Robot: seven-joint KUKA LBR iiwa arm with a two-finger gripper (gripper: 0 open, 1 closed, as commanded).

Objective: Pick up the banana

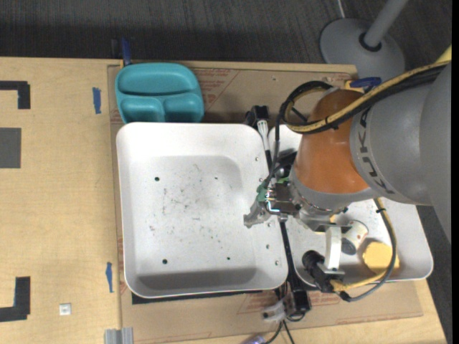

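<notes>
Banana is seen in right bin, just beside the arm. Jaws' state cannot be told. Descent should be centred over banana before closing.

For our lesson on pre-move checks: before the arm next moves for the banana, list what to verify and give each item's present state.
1. Banana found: ok, a yellow piece, likely the banana, lies in the right bin.
2. Banana fully visible: not ok, the arm covers part of it.
3. Arm above the correct bin: ok.
4. Grip on banana: cannot tell, the wrist blocks the view.
5. Cable away from banana: not ok, it runs across it.
</notes>
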